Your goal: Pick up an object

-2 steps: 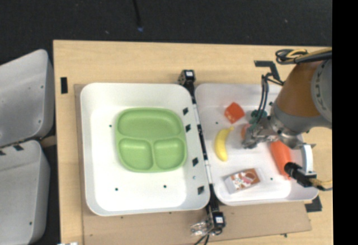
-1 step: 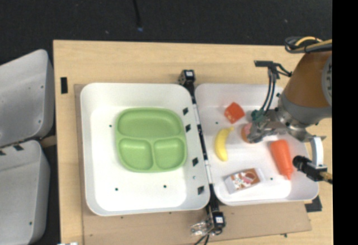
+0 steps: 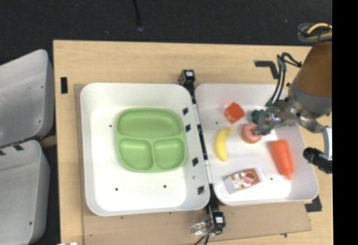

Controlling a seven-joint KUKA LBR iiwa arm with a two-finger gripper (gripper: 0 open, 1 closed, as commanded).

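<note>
A small round pinkish-red object (image 3: pixel 251 134) lies in the right bin (image 3: pixel 296 188), near its middle, and the hand (image 3: pixel 264 124) sits right on top of its upper right edge. I cannot tell from here whether the hand is wide, narrow or gripping; the dark fingertips blur into the object.

Close around it: a red-orange block (image 3: pixel 234 112) just up and to the left, near but apart; a yellow banana (image 3: pixel 222 144) to the left, lying lengthwise toward the divider between the bins; an orange carrot (image 3: pixel 282 158) just to the right and below, slanting down toward the near rim. None of them touches the round object, though the carrot's top end lies close to the hand. Farther toward the near rim rests a small flat packet (image 3: pixel 243 179) with a red and white printed face; the print is too small to read.

The grey arm (image 3: pixel 313 84) with its orange band comes in over the bin's far right corner, cables looping beside it.

The left bin (image 3: pixel 100 193) carries a green divided plate (image 3: pixel 150 139) with three compartments. Both bins sit on the pale wooden desk (image 3: pixel 112 59).
</note>
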